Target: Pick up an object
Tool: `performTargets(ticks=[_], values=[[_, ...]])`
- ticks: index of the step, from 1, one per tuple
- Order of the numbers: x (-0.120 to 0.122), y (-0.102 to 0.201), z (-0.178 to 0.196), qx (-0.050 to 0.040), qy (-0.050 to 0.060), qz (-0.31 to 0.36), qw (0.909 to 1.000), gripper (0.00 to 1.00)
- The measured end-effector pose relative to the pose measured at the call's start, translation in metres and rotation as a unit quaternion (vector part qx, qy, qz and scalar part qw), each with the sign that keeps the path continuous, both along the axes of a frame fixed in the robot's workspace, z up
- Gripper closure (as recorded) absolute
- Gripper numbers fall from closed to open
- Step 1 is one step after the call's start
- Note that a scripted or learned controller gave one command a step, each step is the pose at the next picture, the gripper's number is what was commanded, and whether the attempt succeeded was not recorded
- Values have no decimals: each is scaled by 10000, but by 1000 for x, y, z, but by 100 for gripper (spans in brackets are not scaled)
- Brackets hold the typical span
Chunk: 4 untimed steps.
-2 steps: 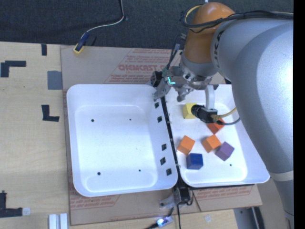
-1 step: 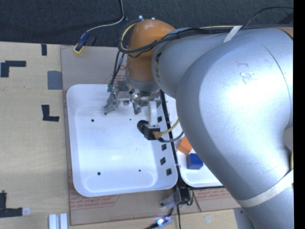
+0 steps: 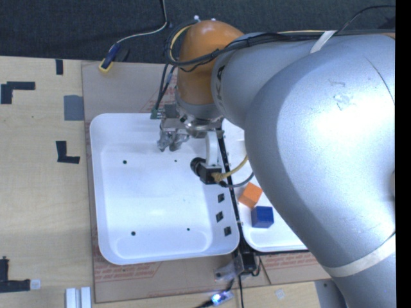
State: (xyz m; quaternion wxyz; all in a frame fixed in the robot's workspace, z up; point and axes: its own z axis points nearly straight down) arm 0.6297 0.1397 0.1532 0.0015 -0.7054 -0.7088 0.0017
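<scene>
Hovering over the far part of the left bin (image 3: 106, 172), our pincer (image 3: 170, 143) hangs from the orange wrist band (image 3: 199, 56) with its two small grey fingers pointing down. We see nothing between them, but they are too small and dark for us to tell how far apart they stand.

Beneath and around the pincer, the left bin's white floor shows just a few small dark dots. Nearer the camera and to the pincer's right, past the rim the bins share, the right bin (image 3: 270, 241) holds two things: an orange block (image 3: 250, 195) and, just beside it on the near side, a blue cube (image 3: 262, 217). Whether they touch we cannot tell. The big grey arm (image 3: 321, 146) covers most of that bin.

We judge both blocks light, rigid and not fragile, with flat, perhaps smooth faces. The best hold would be across two opposite flat sides, at mid-height, fingers square to the faces. The blue cube looks the freer of the two.
</scene>
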Motion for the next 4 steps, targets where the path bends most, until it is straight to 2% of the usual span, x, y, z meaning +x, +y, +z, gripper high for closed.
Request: performTargets(ticks=[1,2,3,4], values=[[9,30,8,4,-16,-10,10000,100],[-18,39,56,6,-14,-10,10000,100],[41,62,100,9,-49,1,10000,100],[38,95,104,1,-22,-6,10000,100]])
